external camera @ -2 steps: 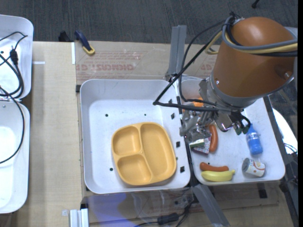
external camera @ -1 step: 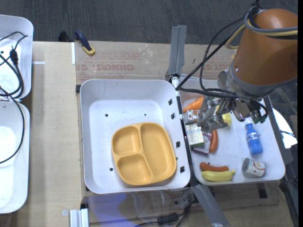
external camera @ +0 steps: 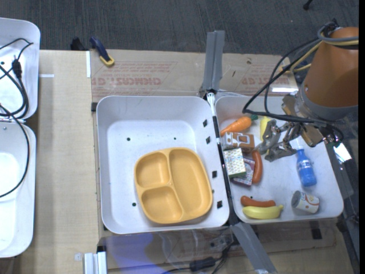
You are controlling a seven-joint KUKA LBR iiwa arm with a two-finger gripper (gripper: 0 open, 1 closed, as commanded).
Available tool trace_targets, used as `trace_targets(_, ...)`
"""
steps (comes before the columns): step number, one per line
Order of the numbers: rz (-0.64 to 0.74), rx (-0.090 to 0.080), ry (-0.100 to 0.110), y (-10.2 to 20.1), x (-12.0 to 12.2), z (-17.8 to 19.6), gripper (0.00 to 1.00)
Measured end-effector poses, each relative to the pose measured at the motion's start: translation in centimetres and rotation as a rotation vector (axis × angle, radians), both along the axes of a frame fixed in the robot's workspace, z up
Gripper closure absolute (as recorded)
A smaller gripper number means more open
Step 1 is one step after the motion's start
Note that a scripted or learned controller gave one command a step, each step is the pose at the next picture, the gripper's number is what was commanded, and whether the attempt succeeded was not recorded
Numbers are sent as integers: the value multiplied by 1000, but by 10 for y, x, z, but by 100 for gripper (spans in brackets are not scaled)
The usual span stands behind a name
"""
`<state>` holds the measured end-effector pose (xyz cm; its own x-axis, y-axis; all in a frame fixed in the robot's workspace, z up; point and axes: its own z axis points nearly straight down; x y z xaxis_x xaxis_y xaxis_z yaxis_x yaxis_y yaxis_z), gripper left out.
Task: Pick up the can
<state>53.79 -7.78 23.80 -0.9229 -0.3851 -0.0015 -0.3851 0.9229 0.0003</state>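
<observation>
Tray (external camera: 171, 185): yellow, three compartments, lying flat in the left bin (external camera: 114, 153)
Carton (external camera: 238, 140): small, orange-brown, at the left side of the right bin (external camera: 333, 196), just under the carrot (external camera: 236, 124)
Packet (external camera: 234, 162): flat and printed, below the carton, partly over a dark wrapper
Sausages: one (external camera: 258, 167) upright beside the packet, another (external camera: 257, 201) lying just above the banana (external camera: 262, 212) at the near wall
Gripper (external camera: 274, 147): low in the upper middle of the right bin, fingers spread part way with nothing between them
Bottle (external camera: 305, 168): blue, lying just right of the gripper, between it and the can
Can (external camera: 305, 202): small, pale with a printed label, on its side near the bin's near right corner, apart from the banana
Handling: likely light and stiff but thin-walled, so a hard squeeze could dent it; smooth and round, so it may roll or slip
Hold: across the round body at mid-length, fingers straddling it crosswise to its axis; the near wall leaves little room on that side
</observation>
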Motion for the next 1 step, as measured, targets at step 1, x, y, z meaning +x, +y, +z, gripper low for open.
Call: trace_targets(1,-153,1,0,22,30,-46,100)
